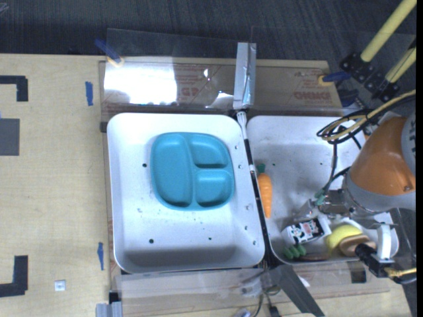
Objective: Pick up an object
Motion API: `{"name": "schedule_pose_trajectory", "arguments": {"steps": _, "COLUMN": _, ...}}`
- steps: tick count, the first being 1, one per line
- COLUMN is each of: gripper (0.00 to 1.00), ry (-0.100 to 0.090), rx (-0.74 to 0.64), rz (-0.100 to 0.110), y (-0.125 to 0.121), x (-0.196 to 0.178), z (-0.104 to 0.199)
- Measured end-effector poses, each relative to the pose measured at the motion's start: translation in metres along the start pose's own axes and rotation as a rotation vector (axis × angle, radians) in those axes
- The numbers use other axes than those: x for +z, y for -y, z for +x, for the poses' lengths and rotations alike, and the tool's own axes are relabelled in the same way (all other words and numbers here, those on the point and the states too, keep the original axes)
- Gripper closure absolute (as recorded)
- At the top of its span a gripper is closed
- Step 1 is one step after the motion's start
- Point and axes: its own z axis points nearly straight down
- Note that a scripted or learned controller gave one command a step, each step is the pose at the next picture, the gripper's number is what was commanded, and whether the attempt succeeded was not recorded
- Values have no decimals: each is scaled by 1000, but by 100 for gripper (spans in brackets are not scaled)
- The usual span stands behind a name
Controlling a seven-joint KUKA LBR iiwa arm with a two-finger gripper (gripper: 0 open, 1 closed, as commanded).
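In the right bin (291, 144), an orange carrot (265, 193) lies along the left wall. Near the front wall sit a small white, black and red item (306, 230), a green piece (295, 249) and a yellow rounded object (344, 236) with a brown end. My gripper (322, 207) hangs low under the orange-banded wrist (383, 164), just above and behind the small white item and the yellow object. Nothing shows between it and the bin floor.
The left bin (125, 177) bears a blue divided plate (192, 170). A clear plastic sheet and a metal divider post (244, 74) stand behind the bins. Cables (344, 127) loop over the right bin's back corner. Yellow rods (390, 22) cross the upper right.
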Motion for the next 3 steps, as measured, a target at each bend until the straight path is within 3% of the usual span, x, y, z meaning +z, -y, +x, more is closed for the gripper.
{"name": "schedule_pose_trajectory", "arguments": {"steps": 1, "gripper": 0, "ry": -4, "rx": 109, "rz": 0, "y": -83, "x": -99, "z": 65}}
{"name": "schedule_pose_trajectory", "arguments": {"steps": 2, "gripper": 0, "ry": -3, "rx": -147, "rz": 9, "y": -27, "x": -3, "z": -7}}
{"name": "schedule_pose_trajectory", "arguments": {"steps": 3, "gripper": 0, "ry": 2, "rx": -6, "rz": -1, "y": -42, "x": 0, "z": 23}}
